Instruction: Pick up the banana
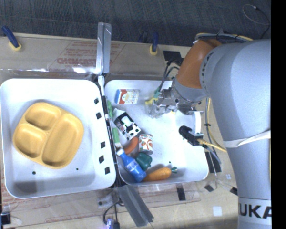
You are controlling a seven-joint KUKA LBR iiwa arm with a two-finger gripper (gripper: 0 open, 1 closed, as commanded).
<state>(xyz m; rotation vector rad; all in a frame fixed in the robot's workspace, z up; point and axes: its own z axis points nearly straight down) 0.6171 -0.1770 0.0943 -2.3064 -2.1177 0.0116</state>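
Reaching in from the right, one grey arm point(238, 104) with an orange band is seen above the right bin point(181, 161), and its gripper point(159, 105) is lowered over the upper middle of that bin. Whether the gripper is spread or closed cannot be told, since its tip is blurred and partly hidden by the wrist.

Two white bins are counted, set side by side. In the left bin point(19, 175) one yellow plate point(47, 133) with three hollows is laid, slightly left of centre.

The banana point(155, 98) cannot be made out with certainty; one small yellow-green shape is seen at the upper left edge of the gripper, touching or just beside it, near the top wall of the right bin. No object is clearly shown held.

The other things in the right bin are gathered along its left and lower sides. One small carton point(127, 96) is laid near the top left corner. One black-and-white object point(127, 124) is found below it, then one printed can point(145, 142). Two orange carrot-like pieces are counted: one point(131, 146) just left of the can, one point(158, 174) at the lower wall. One blue bottle point(132, 167) and one dark green object point(144, 160) are packed between them, close together.
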